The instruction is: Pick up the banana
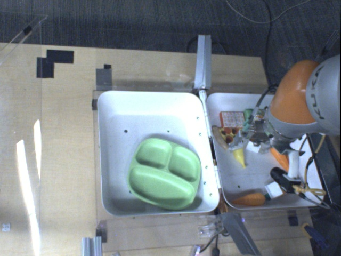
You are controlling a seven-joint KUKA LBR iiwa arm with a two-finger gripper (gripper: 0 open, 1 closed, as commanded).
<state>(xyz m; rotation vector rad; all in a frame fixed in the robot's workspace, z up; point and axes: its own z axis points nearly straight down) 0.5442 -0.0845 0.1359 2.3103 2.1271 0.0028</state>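
The banana [240,157] shows as a small yellow piece in the right bin [234,103], near that bin's left wall. My gripper [249,141] hangs low over the bin, just above and to the right of the banana, with the grey and orange arm behind it. The gripper body hides the banana's upper end, so whether they touch is unclear.
A red and white box [230,119] lies at the back left of the right bin. An orange carrot [249,199] rests along its front wall, and another orange piece [278,157] lies right of the gripper. A green compartment tray [165,172] sits in the left bin [114,143].
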